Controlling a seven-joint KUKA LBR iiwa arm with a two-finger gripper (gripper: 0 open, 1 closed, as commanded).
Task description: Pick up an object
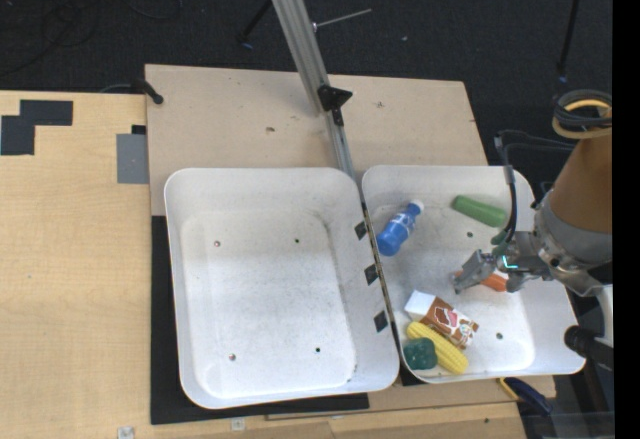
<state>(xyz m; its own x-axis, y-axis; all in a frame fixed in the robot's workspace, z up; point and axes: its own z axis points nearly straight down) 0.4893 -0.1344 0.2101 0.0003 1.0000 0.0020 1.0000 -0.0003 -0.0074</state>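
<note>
At the near edge of the right bin (pixel 545 352) we see a corn cob (pixel 440 349), while the fingers (pixel 478 277) hang low over an orange object (pixel 495 280), probably to grasp it, but we cannot tell their opening.

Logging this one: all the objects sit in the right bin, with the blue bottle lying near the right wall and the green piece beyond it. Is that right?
Not quite. The camera view shows the blue bottle lying near the left wall of the right bin, beside the divider between the bins, not the right wall. The rest holds: the objects are in that bin, with the green piece farther back.
</note>
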